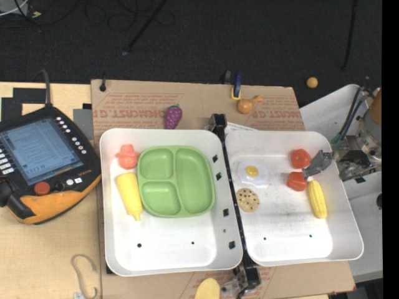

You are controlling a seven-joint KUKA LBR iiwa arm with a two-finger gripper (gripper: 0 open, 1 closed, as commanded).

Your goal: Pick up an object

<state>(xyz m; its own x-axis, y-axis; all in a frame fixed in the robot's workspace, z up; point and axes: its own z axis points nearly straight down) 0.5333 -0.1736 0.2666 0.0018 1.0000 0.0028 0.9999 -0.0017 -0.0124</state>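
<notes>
Your gripper [316, 164] sat low over the right bin [349, 248], near its right wall, reaching in from the right. Its metal fingers [321, 161] pointed down-left and lay between three toys: a red tomato [300, 158] just up-left, a second red piece [297, 181] touching or nearly touching the tip, and a corn cob [318, 199] just below. You could not tell from this angle whether the fingers were open or closed, and nothing showed clearly between them, so no grasp was logged.

Further left in the same bin you had a fried egg [252, 173] and, below it, a cookie [247, 200], both well apart from the gripper. The lower half of that bin was bare white floor.

The left bin [162, 257] held a green divided plate [175, 181] near its centre. A yellow bottle [129, 195] lay along the plate's left edge, touching or just beside it, and a pink-orange toy [126, 157] sat above the bottle in the top-left corner.

Outside the bins, on the cardboard [199, 101] behind them, you had purple grapes [173, 116] and an orange pear-like toy [248, 104], next to a blue clamp [236, 86]. A small orange ball [312, 82] lay on the dark floor beyond. A yellow toy [207, 288] sat at the front edge below the bins. The teach pendant [43, 161] rested on the bench to the left, well clear of the arm.
</notes>
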